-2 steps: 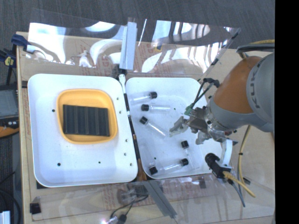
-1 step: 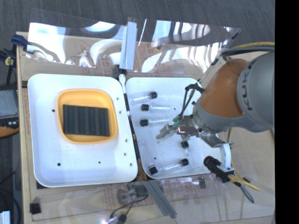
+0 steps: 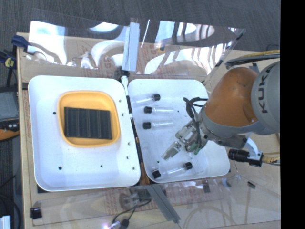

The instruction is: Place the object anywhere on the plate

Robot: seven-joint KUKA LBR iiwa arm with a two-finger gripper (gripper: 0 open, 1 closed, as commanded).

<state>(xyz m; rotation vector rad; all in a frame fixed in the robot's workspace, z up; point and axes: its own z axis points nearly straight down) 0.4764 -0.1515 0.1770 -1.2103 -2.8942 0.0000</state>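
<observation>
Mostly clear, black-capped tubes (image 3: 158,125); yellow plate (image 3: 87,118).

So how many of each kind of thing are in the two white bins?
Clear tubes with black caps: 5, all in the right bin, at and
Yellow plate with a dark ribbed centre: 1, in the left bin
Total: 6
</observation>
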